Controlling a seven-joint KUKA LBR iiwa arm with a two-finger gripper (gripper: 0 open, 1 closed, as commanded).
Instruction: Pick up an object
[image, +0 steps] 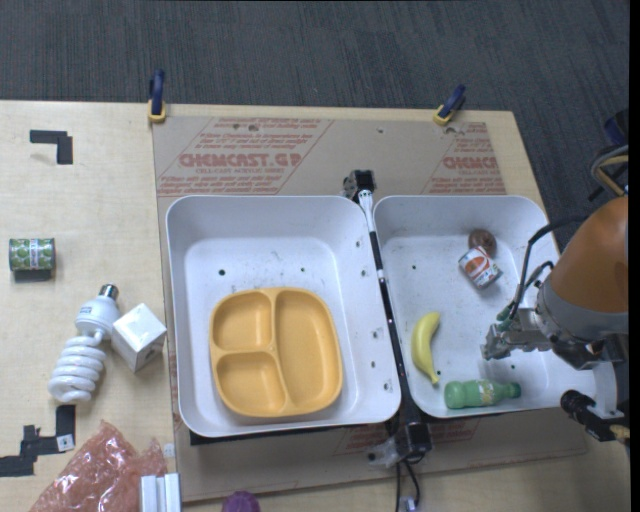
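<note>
My claw (497, 342) hangs low in the right bin (400, 215), near its right wall; whether it is spread or pressed together I cannot tell. Just below it lies a green bottle (481, 393) on its side. To its left is a banana (427, 346), and above it a small can (479, 267). Far left, in the other bin (190, 225), sits a yellow divided plate (276, 351).

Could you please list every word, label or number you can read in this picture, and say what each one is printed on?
"CHEMCAST" with smaller lines beneath, too blurred to read: red print on the brown sheet behind the left bin.
The same red print, cut off, on the brown sheet behind the right bin.
Small can in the right bin: label too small to read.
Green can at the left: label too blurred to read.
</note>
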